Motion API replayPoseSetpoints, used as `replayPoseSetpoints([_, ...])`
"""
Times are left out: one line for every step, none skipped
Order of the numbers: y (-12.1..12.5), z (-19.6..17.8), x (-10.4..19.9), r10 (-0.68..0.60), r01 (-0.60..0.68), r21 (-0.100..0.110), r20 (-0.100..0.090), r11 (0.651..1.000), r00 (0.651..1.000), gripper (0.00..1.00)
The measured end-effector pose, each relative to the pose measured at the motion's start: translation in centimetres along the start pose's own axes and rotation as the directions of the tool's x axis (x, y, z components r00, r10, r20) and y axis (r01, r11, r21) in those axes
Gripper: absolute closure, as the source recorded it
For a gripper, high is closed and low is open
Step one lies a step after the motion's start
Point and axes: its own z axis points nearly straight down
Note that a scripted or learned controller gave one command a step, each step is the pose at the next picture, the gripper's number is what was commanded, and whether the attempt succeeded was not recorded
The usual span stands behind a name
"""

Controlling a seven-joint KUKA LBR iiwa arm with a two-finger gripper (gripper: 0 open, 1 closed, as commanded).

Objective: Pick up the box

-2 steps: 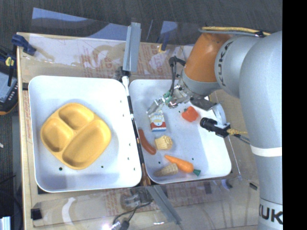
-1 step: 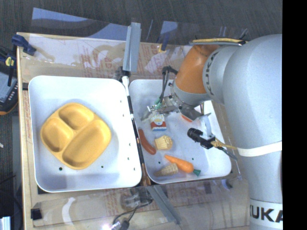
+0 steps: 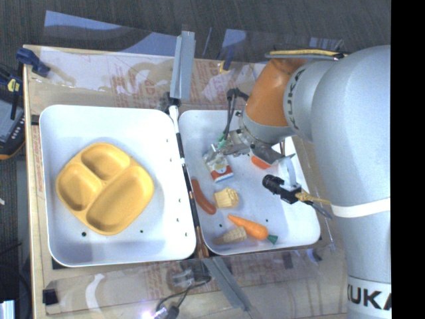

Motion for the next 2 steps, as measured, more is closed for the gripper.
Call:
replayPoseSetpoints([0.0, 0.0, 0.0, -0.001, 0.001, 0.0, 0.0, 1.0, 1.0, 0.0])
replayPoseSetpoints([0.1, -1.0, 0.0, -0.004, 0.004, -0.002, 0.002, 1.0, 1.0, 1.0])
